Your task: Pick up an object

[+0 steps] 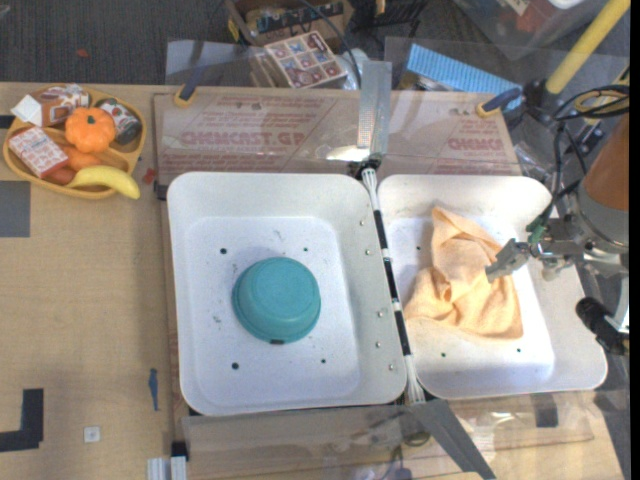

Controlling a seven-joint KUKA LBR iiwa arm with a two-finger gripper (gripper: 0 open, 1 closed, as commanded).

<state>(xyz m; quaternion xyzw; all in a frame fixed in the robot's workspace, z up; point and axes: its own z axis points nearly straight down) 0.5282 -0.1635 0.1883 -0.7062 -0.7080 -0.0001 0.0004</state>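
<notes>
A crumpled orange cloth (pixel 466 274) lies in the right bin (pixel 570 363), spread from its middle toward the right side. My gripper (pixel 505 259) reaches in from the right and hangs low over the cloth's right part, its tip right at the fabric. Whether it touches the cloth cannot be told. A teal bowl (pixel 277 299) sits upside down in the middle of the left bin (pixel 200 218), well away from the gripper.
A divider ridge (pixel 388 278) separates the two bins. A yellow plate (pixel 20 158) of toy fruit, with a banana (pixel 105 179) and a small pumpkin (pixel 90 130), sits at the bench's far left. Cables and clutter hang behind the right bin.
</notes>
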